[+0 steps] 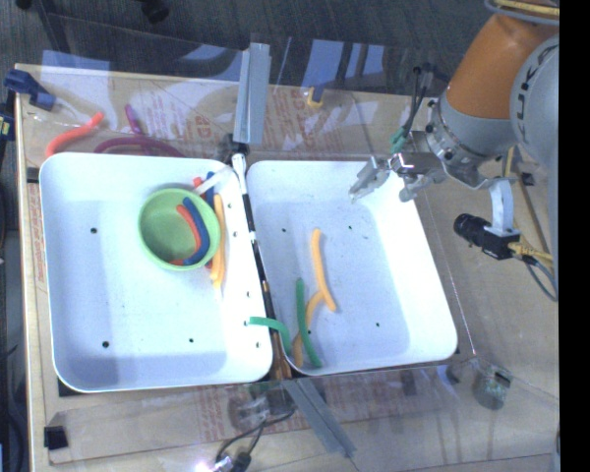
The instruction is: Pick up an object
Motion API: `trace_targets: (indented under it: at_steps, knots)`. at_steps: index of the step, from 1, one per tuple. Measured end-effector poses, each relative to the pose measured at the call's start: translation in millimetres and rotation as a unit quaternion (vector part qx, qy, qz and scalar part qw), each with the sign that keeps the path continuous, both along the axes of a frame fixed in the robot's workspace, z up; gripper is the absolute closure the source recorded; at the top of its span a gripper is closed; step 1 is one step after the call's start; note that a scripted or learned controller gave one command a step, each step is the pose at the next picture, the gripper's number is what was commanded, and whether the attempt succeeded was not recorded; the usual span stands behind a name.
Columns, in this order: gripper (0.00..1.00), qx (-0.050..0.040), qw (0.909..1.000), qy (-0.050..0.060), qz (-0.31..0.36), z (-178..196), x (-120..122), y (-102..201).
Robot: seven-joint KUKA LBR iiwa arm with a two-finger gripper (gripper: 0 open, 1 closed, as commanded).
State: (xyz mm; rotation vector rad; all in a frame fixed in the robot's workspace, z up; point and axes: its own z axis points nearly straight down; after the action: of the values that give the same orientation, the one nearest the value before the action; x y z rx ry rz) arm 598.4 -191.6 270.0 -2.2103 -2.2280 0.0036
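The fingers hang spread with nothing between them over the right bin's far edge, and the orange strip lies below-left of them, its long axis running roughly toward the fingers.

My arm reaches in from the right, wrist angled down and leftward, the pincer with fingers parted, gripping nothing.
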Motion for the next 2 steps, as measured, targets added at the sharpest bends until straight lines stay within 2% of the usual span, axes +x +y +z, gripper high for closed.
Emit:
trace_targets:
  at_steps: [1,2]
  knots:
    - [0.00,-0.0003,1.0000,0.001,0.000,-153.6,-13.3,66.9]
    - [0.00,0.0009,0.9955,0.000,0.095,-178.2,-10.1,37.5]
